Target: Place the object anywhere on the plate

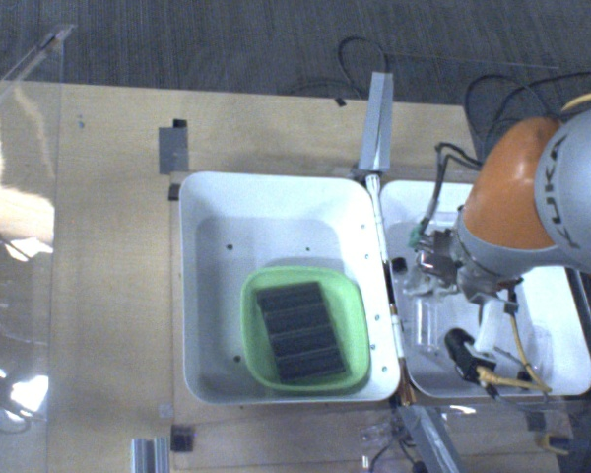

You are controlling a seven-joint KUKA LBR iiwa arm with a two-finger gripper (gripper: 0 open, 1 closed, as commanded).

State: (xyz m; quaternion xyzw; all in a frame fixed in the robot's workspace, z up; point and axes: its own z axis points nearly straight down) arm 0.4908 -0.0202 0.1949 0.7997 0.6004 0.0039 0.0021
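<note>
Ridges run across the dark slab (297,331) that already lies on the green plate (350,313), its long axis tilted from about eleven to five o'clock; if that slab is the object meant, the placing looks done, though I cannot be sure. The slab appears matte and ribbed, perhaps rubber or foam, while the plate is a glossy rounded square with a raised lip, sitting toward five o'clock in the left bin (207,264), a smooth white tray with soft corners. At three o'clock from the plate, over the right bin (561,348), hangs the gripper (428,308); its state I cannot tell. The arm (532,200) above it is bulky, grey with an orange dome. To finish well, I would lift straight up, clear of the bin walls and trailing cables. The worktop (98,294) is pale wood.
</note>
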